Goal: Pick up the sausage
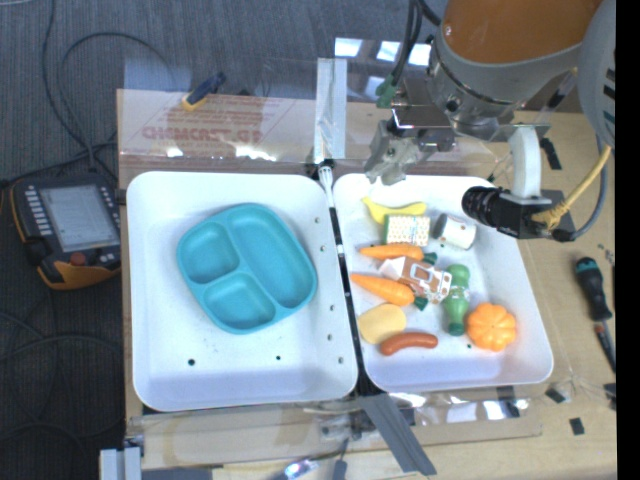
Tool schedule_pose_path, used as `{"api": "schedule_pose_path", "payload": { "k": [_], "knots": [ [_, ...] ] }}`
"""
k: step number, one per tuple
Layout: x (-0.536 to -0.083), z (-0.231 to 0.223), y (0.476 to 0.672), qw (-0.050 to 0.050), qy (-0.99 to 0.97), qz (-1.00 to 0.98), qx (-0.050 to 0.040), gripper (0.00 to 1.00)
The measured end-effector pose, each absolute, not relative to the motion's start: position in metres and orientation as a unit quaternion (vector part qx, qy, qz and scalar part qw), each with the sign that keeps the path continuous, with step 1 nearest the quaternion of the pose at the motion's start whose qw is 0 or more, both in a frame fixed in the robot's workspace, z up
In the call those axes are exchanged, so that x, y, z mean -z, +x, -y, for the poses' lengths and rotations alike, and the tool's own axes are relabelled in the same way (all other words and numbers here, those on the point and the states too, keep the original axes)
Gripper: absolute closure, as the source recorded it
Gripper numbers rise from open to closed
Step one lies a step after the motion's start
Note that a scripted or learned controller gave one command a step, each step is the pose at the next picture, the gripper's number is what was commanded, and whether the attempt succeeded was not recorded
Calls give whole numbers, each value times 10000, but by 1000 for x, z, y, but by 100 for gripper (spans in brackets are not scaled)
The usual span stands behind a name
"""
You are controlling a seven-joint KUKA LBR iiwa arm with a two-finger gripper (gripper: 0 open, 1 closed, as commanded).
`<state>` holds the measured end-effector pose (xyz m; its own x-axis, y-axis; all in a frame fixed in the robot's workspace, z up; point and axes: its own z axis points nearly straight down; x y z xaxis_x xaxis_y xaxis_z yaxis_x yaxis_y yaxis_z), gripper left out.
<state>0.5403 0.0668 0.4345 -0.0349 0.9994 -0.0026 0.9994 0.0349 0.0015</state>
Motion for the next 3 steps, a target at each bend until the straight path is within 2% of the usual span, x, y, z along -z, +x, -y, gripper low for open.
{"api": "schedule_pose_path", "payload": {
  "k": [1,2,3],
  "knots": [
    [-376,-160,552,-3,7652,-6437,15,100],
    [-246,-102,483,-13,7477,-6640,25,100],
    [-362,-53,485,12,7730,-6344,7,100]
  ]
}}
